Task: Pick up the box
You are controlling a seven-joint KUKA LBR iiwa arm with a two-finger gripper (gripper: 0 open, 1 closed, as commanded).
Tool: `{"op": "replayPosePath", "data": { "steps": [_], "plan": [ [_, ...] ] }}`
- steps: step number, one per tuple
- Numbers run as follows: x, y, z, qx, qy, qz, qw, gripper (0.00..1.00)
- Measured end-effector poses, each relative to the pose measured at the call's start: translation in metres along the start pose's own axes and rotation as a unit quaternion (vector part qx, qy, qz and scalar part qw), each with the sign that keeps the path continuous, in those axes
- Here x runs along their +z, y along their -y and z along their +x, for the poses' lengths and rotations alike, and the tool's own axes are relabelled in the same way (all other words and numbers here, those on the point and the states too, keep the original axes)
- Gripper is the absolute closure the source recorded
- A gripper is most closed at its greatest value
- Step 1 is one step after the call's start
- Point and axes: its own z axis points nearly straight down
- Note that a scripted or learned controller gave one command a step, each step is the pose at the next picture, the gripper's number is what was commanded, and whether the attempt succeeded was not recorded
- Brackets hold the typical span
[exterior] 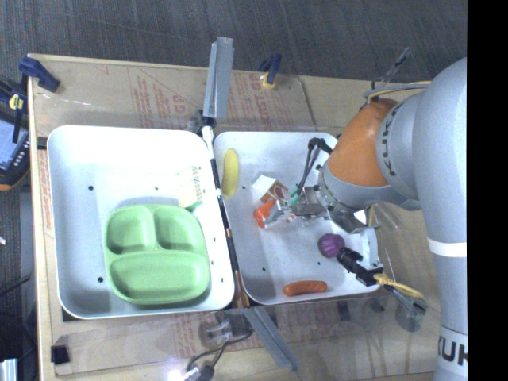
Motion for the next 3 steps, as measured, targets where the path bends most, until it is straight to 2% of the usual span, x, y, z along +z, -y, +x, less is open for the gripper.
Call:
{"op": "replayPosePath", "data": {
  "steps": [1,2,3],
  "plan": [
    [0.011,-0.026,-0.003,-0.055,0.000,-0.002,0.9985,0.00],
    [0.023,-0.045,0.034,0.058,0.000,-0.002,0.9983,0.00],
    [-0.002,-0.099,0.010,-0.019,0.000,-0.002,0.9998,0.00]
  ]
}}
